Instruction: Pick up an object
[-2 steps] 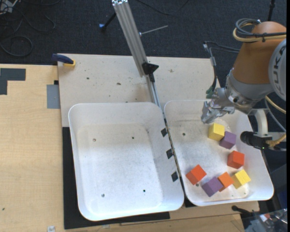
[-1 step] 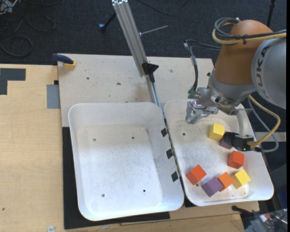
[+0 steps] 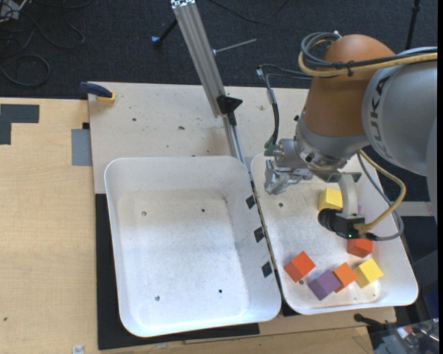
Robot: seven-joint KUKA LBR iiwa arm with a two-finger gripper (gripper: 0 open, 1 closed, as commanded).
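Camera view: gripper (image 3: pixel 275 183), its grip state unreadable, hangs above the right bin (image 3: pixel 399 290); the orange cube (image 3: pixel 300 265) looks light and rigid, best pinched across flat sides.

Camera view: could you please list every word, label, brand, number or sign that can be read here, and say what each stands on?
"KU": black letters on the grey arm, running vertically and cut off by the orange band; the rest of the brand is hidden.
Checkered black-and-white marker, no text: on top of the metal rail.
Blocks, both bins and the bench carry no readable text.
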